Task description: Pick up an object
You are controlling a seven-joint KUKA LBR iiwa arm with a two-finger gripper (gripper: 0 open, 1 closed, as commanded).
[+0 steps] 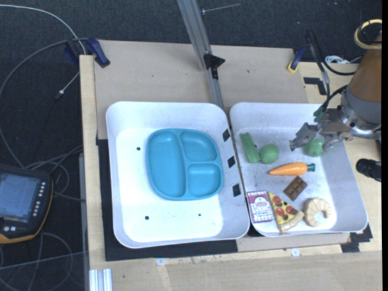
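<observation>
Table (151, 71) carries two white bins. Left bin (130, 223): blue divided plate (182, 163). Right bin (345, 187): toy food, carrot (288, 169) mid-bin. Pincer (314, 137) over right bin's far side, spread open, touching small green piece (315, 146); grip unclear.

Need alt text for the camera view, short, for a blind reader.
The grey arm's gripper hangs over the right white bin, right above a small green object. That bin also holds a toy carrot, pizza slice and croissant; the left bin holds a blue divided plate.
</observation>
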